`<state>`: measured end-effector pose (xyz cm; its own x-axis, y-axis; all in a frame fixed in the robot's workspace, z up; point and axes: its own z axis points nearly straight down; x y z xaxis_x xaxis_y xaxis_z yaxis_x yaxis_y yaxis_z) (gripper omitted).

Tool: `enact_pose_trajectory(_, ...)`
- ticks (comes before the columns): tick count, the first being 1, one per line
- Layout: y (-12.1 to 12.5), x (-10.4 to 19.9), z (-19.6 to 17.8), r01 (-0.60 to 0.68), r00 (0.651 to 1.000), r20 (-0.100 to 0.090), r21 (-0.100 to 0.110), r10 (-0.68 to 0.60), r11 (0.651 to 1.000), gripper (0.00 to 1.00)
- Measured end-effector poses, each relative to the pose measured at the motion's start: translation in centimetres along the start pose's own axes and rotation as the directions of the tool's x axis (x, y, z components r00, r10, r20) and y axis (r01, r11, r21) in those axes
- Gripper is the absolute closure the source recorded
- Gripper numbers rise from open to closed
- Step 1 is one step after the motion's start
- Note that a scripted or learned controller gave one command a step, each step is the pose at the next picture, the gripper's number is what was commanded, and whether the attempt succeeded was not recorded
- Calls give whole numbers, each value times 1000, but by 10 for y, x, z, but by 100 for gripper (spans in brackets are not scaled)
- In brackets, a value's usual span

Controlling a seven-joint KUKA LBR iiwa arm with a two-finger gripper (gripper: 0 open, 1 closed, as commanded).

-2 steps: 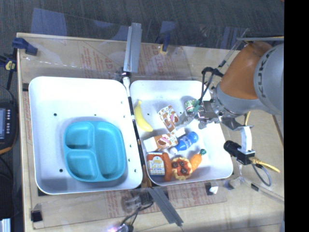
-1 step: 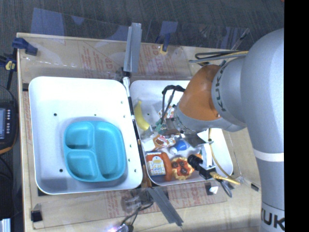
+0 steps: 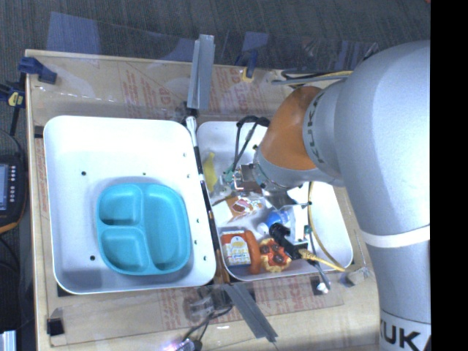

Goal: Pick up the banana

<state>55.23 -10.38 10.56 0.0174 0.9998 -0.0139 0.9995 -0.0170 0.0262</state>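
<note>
The bench (image 3: 110,306) under me is pale board taped over with clear film, set on a dark floor, and it bears the two white bins; I will place everything against the right bin (image 3: 338,240), since that is where my work lies. My own arm (image 3: 380,145) is the biggest thing here, a grey bulk coming in over that bin's far and right side, with the orange band (image 3: 289,134) hanging above the bin's middle. To the left of the right bin, touching it along the shared rim, sits the left bin (image 3: 73,145), and in it a blue divided tray (image 3: 142,227) lying flat. Inside the right bin, near its front wall, lies a red packet (image 3: 237,248) with an orange-and-black toy (image 3: 274,253) just beside it, and a smaller printed wrapper (image 3: 243,206) sits a little further in. The banana (image 3: 210,172) is a thin yellow strip against the right bin's left wall, toward its far corner, lying along that wall. My pincer (image 3: 252,178) is low over the clutter just to the right of the banana, and its shape is lost among cables and wrist, so I cannot tell how it is set. As I judge it, the task is barely begun: the banana rests in the bin, nothing yellow is in my grasp, and closing on it and lifting are all yet to do.
</note>
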Motion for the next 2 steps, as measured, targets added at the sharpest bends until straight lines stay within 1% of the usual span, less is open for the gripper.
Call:
enact_pose_trajectory(1,74,-18,-5,75,997,-16,25,-74,997,0)
enact_pose_trajectory(2,40,-4,11,195,981,-5,16,-195,981,0)
